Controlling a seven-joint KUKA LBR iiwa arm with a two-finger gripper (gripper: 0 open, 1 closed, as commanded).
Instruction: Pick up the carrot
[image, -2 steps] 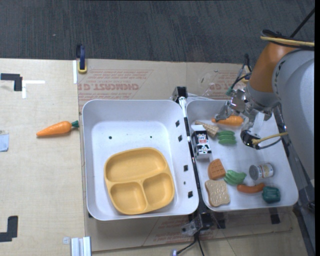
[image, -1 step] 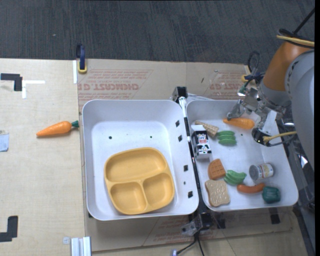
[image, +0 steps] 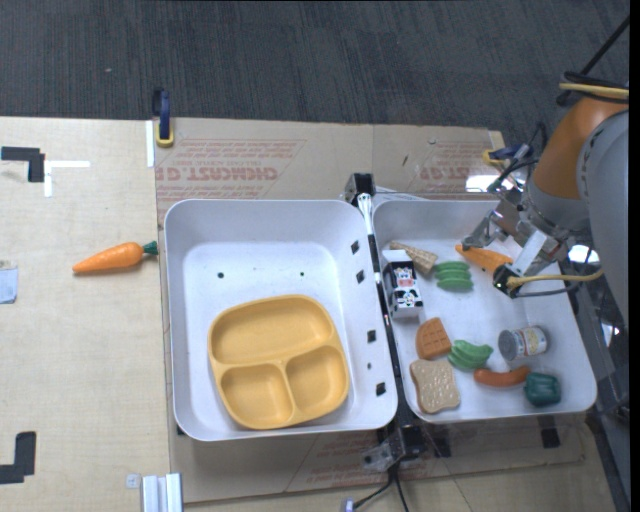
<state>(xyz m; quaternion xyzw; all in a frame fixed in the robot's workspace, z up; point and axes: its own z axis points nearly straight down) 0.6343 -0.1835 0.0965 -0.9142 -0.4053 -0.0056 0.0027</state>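
**Carrot on the open tabletop, jaws far off over the right bin**

The carrot (image: 110, 258) lies on its side on the bare tabletop (image: 70, 380), outside both bins. Its green stem end points toward the left bin (image: 178, 300) and stops just short of that bin's outer wall. Its orange tip points the other way, toward the left edge of the view. Nothing touches it.

The jaws are well apart from the carrot, with the whole left bin between them. They hang from the arm (image: 590, 170) over the far part of the right bin (image: 582, 335). They are just beside a small orange piece (image: 483, 256) that lies on the bin floor. Whether they touch it cannot be told, nor whether they are parted or closed. Nothing can be made out between them.

A yellow divided plate (image: 278, 360) rests in the left bin, toward its near side.

The right bin holds a scatter of toy food:
- a tan wedge (image: 420, 259) and a green pod (image: 453, 276) near the orange piece
- a small black-and-white carton (image: 403, 288) against the left wall
- a brown-orange chunk (image: 433, 338) and a slice of bread (image: 435, 386)
- a leafy green piece (image: 470, 353) and a sausage (image: 500, 377)
- a small can (image: 524, 343) lying on its side
- a dark green pepper (image: 541, 389) in the near right corner

Both bins sit on a cardboard sheet (image: 240, 165). A blue and yellow clamp (image: 162, 118) grips the sheet's far left corner.
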